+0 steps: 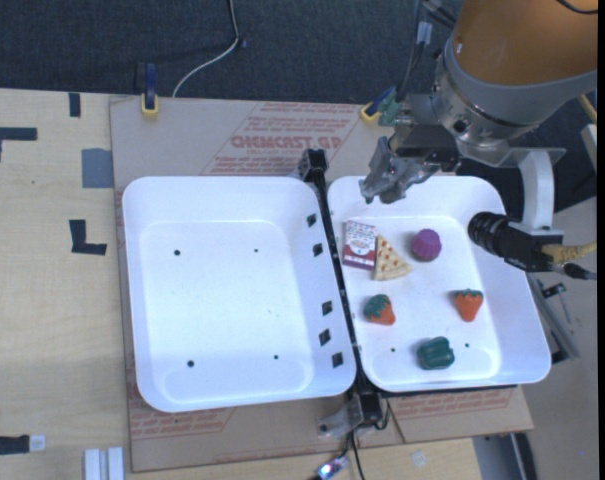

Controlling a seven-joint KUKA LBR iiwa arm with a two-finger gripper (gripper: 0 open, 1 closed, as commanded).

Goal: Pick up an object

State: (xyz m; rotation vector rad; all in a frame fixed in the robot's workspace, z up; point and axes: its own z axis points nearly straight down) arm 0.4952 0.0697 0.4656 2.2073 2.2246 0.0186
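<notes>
The right bin (502,363) holds several small toy foods: a red and white packet (359,244), a tan pizza slice (389,259), a purple ball (426,244), two red strawberries (380,310) (468,304) and a green pepper (435,353). My gripper (382,185) hangs above the bin's far left corner, just beyond the packet. Its fingers (370,189) stand a little apart with nothing between them.
The left bin (142,268) lies beside the right one, with a black clipped divider (327,268) between them. A black cylinder (502,238) juts over the right bin's right rim. A cable (197,68) and a yellow clamp (149,101) sit at the back.
</notes>
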